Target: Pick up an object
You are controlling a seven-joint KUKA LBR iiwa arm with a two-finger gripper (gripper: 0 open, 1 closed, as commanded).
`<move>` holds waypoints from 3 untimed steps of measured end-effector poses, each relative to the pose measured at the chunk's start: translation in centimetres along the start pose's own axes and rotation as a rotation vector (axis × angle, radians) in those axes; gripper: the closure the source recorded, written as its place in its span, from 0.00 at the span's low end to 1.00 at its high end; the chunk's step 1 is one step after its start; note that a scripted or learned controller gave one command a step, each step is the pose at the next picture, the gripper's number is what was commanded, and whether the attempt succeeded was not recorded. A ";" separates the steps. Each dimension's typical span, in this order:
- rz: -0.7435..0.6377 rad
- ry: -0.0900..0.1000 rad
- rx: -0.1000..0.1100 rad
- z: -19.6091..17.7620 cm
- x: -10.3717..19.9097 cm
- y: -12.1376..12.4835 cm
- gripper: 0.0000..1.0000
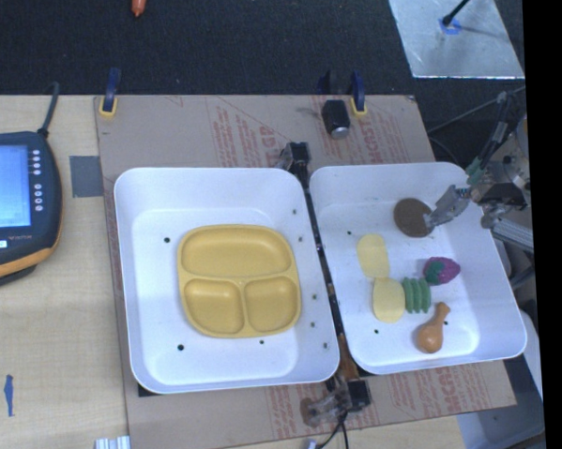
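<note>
The right bin (pixel 354 192) holds several toy foods. A brown disc (pixel 410 218) lies at its upper right. Below it are a pale yellow piece (pixel 373 256), a second yellow piece (pixel 388 300), a green ridged piece (pixel 416 294), a purple item (pixel 441 270) and a brown drumstick (pixel 432 328). My gripper (pixel 446 205) reaches in from the right edge and its tip sits right beside the brown disc's right side. Whether it touches the disc is not clear.
The left bin (pixel 143 273) holds a yellow divided plate (pixel 239 277). A teach pendant (pixel 12 205) lies on the bench at the far left. Clamps (pixel 336 113) sit along the back of the cardboard base.
</note>
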State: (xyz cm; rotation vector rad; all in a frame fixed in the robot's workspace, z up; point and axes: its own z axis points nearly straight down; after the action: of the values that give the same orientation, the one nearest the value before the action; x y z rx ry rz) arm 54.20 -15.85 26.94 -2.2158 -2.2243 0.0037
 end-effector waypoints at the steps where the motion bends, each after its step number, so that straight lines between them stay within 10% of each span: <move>1: -0.002 0.000 0.003 8.6 5.0 5.0 0.00; 2: -0.001 0.000 0.003 17.9 4.1 2.9 0.00; 3: -0.003 -0.002 0.003 16.8 4.0 2.9 1.00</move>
State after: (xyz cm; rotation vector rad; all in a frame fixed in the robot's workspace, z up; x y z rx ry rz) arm 57.08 -11.87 10.15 -2.2118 -2.2273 0.0086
